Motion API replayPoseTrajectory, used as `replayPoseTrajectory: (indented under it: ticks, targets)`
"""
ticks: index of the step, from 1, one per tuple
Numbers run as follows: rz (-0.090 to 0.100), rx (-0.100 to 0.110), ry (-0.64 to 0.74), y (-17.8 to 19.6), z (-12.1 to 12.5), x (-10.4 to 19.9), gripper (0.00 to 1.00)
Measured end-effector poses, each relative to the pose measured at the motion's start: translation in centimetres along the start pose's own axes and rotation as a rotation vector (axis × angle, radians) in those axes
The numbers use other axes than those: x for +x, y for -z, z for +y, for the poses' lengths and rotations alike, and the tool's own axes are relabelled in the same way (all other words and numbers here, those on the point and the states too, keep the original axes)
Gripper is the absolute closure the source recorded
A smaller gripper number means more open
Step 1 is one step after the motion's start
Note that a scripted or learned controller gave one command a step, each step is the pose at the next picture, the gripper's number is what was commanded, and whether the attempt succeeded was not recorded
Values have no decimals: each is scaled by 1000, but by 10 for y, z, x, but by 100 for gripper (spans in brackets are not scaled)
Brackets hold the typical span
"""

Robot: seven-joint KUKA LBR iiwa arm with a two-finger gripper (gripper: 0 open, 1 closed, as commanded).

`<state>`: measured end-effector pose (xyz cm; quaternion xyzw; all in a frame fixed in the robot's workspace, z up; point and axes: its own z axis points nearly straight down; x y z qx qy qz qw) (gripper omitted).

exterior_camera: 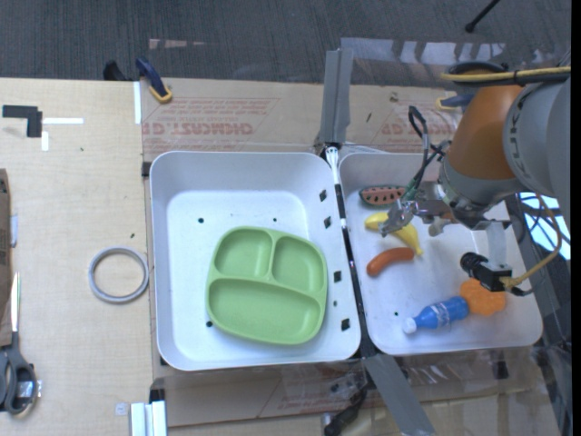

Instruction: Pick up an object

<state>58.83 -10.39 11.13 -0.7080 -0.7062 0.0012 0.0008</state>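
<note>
Yellow banana (397,230) lies in right bin (508,334), directly under gripper (399,218), touching or nearly touching fingertips. Whether jaws are spread or clenched: cannot tell, and no object is visibly between them. Orange sausage-shaped piece (390,261) just below jaws. Watermelon slice (381,193) just above. Blue bottle (438,316) and orange toy (486,298) well apart, lower right. Green divided plate (269,286) in left bin (172,243), far left of jaws.

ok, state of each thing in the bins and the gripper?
green plate: upright in left bin, nothing on it
banana: flat, under the gripper
gripper: low over banana
sausage: lying free
watermelon slice: flat by far wall
blue bottle: on its side
</note>
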Motion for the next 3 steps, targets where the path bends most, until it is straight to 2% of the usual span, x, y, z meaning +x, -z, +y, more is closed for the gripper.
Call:
replayPoseTrajectory:
  ticks: [1, 2, 3]
  targets:
    - [0, 0, 0, -20, 4, 1, 0]
    - [0, 1, -3, -11, 4, -1, 100]
    - [-1, -2, 5, 87, 32, 57, 100]
